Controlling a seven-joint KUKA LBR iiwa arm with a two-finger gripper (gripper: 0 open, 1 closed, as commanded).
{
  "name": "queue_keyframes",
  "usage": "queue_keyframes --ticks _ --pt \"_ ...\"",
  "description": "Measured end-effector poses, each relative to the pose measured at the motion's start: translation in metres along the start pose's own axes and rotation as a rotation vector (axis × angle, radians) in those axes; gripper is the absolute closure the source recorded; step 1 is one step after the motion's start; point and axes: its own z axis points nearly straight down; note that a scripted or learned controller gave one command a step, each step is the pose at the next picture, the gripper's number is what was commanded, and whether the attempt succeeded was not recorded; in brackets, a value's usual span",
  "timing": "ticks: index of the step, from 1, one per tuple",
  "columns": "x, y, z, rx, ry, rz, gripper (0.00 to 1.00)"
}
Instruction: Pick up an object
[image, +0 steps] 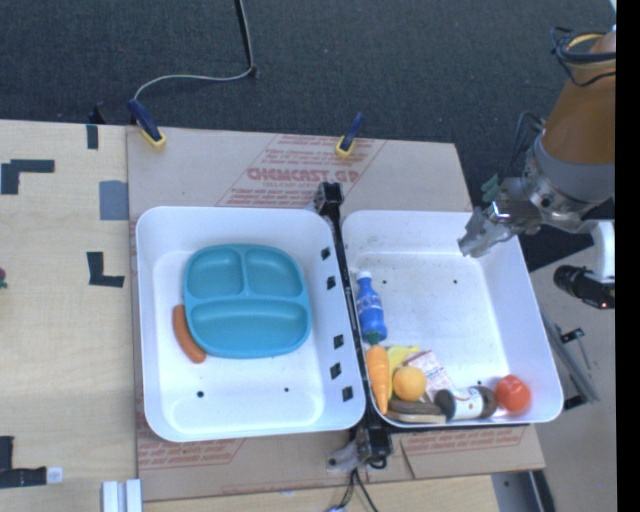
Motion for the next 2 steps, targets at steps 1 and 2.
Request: queue_keyframes --ticks 1,2 --pt "-0.041 -0.044 0.014 0.001 0.0 0.001 1.0" --pt "0.057 -0.09 0.026 0.001 0.001 -0.002 1.0"
